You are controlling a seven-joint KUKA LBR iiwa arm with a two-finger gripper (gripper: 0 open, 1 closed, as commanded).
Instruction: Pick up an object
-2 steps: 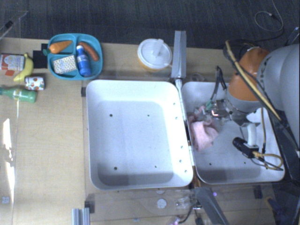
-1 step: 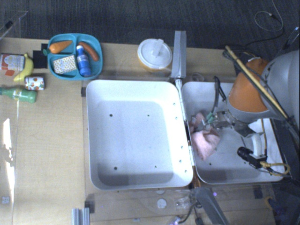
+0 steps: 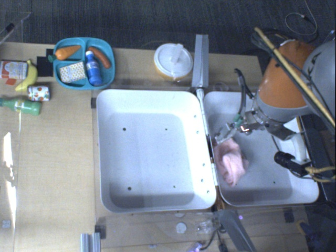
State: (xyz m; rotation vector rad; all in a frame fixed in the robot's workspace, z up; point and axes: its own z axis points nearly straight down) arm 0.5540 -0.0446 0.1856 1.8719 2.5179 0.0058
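Gripper above pink cloth – rt bin; left bin beside.

pink cloth, white bins, teal tray, yellow banana, possibly green bottle

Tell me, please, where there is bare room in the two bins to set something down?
The left bin offers bare floor from wall to wall. In the right bin, the free patch lies along the near wall, below the pink cloth, and toward the right corner. Its left and upper parts are crowded by the cloth and the hand.
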